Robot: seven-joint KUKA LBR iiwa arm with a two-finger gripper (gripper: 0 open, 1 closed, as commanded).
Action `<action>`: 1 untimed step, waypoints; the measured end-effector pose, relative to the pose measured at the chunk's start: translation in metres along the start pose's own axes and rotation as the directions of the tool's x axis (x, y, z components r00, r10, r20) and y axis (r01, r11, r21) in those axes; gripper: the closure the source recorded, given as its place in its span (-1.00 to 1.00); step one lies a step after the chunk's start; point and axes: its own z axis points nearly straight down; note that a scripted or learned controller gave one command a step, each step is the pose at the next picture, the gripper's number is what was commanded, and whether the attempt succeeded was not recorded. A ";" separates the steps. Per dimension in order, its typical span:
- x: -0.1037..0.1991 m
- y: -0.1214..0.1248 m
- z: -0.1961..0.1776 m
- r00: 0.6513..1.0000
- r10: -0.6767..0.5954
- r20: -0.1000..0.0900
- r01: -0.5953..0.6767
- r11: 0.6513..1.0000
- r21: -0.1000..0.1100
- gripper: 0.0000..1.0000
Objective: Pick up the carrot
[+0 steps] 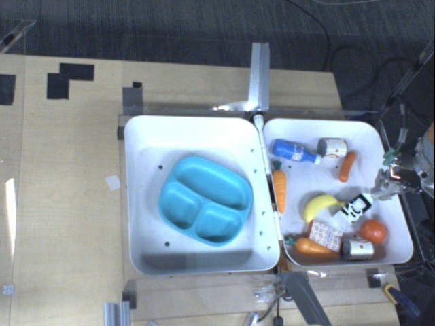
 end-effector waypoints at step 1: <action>0.058 -0.013 0.096 0.964 0.264 0.000 -0.264 0.964 0.004 1.00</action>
